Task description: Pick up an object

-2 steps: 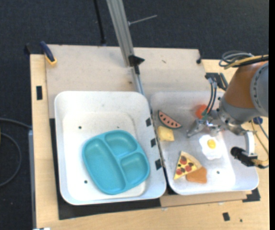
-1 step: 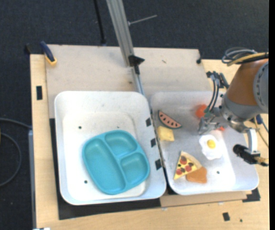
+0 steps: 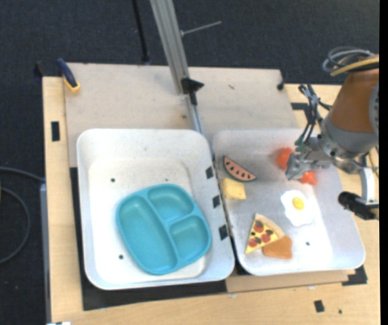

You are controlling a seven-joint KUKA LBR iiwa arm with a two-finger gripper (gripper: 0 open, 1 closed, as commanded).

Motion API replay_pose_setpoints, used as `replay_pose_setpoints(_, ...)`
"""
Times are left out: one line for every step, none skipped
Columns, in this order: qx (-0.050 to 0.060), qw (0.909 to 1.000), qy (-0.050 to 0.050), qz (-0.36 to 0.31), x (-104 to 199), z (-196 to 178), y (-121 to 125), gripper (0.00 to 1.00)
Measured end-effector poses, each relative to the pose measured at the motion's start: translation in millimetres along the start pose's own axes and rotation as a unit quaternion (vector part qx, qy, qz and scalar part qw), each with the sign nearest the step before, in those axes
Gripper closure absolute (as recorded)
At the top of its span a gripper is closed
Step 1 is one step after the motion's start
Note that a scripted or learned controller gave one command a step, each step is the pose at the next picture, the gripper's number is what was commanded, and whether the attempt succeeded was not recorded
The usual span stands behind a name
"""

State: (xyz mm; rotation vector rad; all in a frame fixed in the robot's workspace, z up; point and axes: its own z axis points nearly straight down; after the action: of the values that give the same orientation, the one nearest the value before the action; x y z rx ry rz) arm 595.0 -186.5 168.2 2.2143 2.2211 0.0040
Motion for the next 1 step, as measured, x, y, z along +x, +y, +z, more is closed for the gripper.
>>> replay_pose_setpoints(0.0,1.0,0.0,0.0,-1.7,-37.6,1.6,1.0)
